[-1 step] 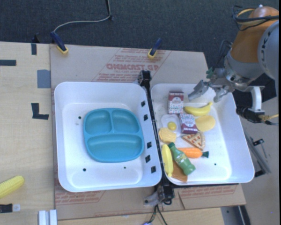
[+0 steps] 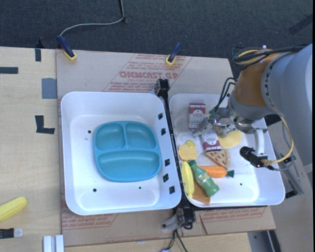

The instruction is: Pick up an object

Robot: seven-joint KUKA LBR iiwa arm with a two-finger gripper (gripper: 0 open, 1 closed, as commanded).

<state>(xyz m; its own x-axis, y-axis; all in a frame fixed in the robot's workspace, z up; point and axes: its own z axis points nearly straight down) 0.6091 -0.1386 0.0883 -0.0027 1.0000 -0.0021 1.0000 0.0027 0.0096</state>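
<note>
Small red-and-white packet [image 2: 210, 140] is my read of the target: it lies in the right bin [image 2: 262, 193], right of frame centre, directly below the gripper [image 2: 214, 122].

Camera view:
- Arm enters from the right edge, wrist low over the upper middle of the right bin. Whether the gripper is spread or pressed together cannot be told, since its tip is lost against the clutter. Nothing is visibly pinched.
- A taller red carton [image 2: 197, 114] lies just left of the gripper. A pale yellow chip-shaped piece [image 2: 231, 139] is just right of the packet.
- Below the packet: wedge slice [image 2: 218, 157], carrot [image 2: 216, 171], green bottle [image 2: 204, 178], banana [image 2: 187, 177]. They are crowded and several touch.
- The left bin [image 2: 73, 109] carries a blue divided plate [image 2: 128, 150]. A toy corn cob [image 2: 8, 209] lies on the bench, lower left of the frame.

Handling, as a judgement:
- The packet looks like light toy food, stiff-walled and probably hollow, with smooth, somewhat slippery faces.
- Best hold is across its two long flat sides, near the middle.
- Risks: it tips or skids out under a corner grip, or the neighbouring slice gets nudged along with it.
</note>
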